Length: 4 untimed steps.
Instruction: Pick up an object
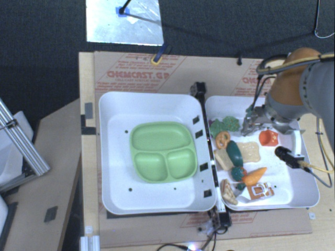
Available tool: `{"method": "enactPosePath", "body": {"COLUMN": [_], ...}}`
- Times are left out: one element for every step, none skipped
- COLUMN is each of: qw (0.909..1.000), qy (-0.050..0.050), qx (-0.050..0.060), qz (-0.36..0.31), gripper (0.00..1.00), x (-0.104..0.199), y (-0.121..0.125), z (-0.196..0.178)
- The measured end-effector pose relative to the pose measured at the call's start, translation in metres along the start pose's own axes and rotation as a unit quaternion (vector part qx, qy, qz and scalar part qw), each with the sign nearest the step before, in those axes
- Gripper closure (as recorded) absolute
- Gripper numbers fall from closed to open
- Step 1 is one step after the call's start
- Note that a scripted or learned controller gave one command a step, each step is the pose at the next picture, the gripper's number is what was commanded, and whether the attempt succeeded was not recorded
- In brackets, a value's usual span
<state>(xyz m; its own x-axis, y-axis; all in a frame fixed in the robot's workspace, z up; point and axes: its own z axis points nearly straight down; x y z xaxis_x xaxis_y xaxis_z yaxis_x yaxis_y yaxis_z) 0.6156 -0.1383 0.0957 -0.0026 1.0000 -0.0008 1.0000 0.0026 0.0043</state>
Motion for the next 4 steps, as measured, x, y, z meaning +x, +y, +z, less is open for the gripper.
{"method": "enactPosePath", "body": {"qw": [1.0,1.0,1.0,1.0], "qy": [0.0,0.0,0.0,0.001], "qx": [0.0,-0.002,0.0,0.0], "qz": [0.0,-0.001,-0.001,-0.004], "gripper": [1.0,1.0,1.0,1.0], "x": [0.003,0.002,0.002,0.059], "y": [-0.006,-0.004,-0.003,0.017], "z": [-0.048,-0.113,-0.13,-0.137]}}
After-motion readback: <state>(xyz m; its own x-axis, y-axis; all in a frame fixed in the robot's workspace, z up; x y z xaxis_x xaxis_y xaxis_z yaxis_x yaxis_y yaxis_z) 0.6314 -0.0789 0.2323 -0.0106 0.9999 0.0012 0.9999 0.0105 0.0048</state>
